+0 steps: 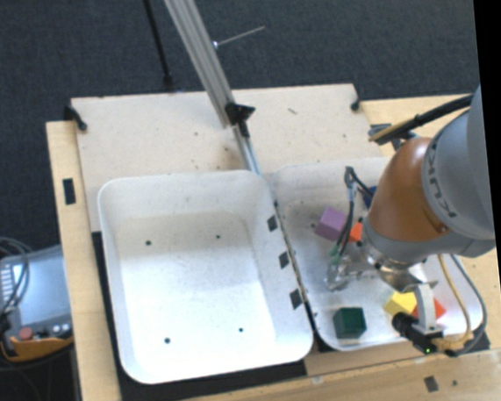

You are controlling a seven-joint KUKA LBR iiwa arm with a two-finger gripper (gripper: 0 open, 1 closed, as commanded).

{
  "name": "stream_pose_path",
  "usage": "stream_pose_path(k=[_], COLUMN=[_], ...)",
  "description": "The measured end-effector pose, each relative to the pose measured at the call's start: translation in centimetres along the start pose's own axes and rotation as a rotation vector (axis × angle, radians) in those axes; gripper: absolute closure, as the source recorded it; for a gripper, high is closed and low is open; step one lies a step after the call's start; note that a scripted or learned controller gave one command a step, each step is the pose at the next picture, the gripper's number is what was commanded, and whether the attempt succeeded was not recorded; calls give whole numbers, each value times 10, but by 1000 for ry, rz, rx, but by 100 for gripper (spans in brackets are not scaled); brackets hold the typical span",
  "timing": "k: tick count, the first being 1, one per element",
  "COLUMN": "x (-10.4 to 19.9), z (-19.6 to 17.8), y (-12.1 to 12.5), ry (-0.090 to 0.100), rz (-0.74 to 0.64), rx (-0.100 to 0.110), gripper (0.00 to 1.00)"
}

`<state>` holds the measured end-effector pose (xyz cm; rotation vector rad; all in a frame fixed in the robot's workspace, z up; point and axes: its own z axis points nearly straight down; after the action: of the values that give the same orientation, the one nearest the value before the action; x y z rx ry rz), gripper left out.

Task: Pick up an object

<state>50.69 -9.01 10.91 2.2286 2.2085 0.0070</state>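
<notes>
In the right bin (296, 201) lie a purple block (330, 224), a dark green cube (349, 321) and a yellow block (401, 302) with an orange-red piece (437, 309) beside it. My gripper (339, 273) hangs low over the middle of this bin, just below the purple block and above the green cube. A small orange and green object (349, 237) shows right at the gripper's upper edge. The arm's orange band (400, 198) and grey body hide the right part of the bin.
The left bin (114, 252) sits alongside, its shared wall close to the gripper's left. A slanted metal rail (206, 58) reaches down to the bins' top edge. A pendant device (31, 304) lies off the bench at the left.
</notes>
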Motion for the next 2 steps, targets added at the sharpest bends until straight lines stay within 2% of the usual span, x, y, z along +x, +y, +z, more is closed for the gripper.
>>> stream_pose_path(k=[1,2], x=[-1,3], z=[-64,-120], y=[0,11], ry=[-1,-1], rz=[-12,-13], rx=[-2,-1], gripper=[100,100])
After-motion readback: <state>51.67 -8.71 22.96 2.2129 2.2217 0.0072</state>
